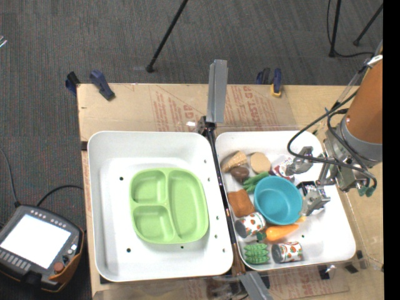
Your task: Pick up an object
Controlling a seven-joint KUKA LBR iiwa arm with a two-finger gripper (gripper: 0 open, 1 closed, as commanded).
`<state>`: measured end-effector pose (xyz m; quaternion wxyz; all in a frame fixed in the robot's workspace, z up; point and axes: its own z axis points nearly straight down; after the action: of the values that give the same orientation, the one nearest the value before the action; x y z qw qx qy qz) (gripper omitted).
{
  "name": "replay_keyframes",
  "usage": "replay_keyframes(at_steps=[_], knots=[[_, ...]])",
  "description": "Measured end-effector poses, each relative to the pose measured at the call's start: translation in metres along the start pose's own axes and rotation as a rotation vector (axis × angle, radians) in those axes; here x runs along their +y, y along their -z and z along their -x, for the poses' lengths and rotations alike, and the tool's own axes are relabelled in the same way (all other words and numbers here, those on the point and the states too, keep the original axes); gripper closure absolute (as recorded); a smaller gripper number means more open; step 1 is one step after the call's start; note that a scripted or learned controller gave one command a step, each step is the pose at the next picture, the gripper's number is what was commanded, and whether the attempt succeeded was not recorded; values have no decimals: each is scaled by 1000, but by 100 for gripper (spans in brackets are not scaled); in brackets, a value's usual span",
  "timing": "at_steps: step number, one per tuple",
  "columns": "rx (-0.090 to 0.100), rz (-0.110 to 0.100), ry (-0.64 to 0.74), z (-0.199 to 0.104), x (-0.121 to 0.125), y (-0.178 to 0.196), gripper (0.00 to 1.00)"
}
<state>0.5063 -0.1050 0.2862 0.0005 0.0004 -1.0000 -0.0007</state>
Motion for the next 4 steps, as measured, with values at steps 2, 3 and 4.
replay_keyframes(at_steps=[2,3,4], knots=[[-6,-4,46,49,23,-197,0],[6,2,20,105,17,-198,0],[-1,0,-17,89,18,-198,0]])
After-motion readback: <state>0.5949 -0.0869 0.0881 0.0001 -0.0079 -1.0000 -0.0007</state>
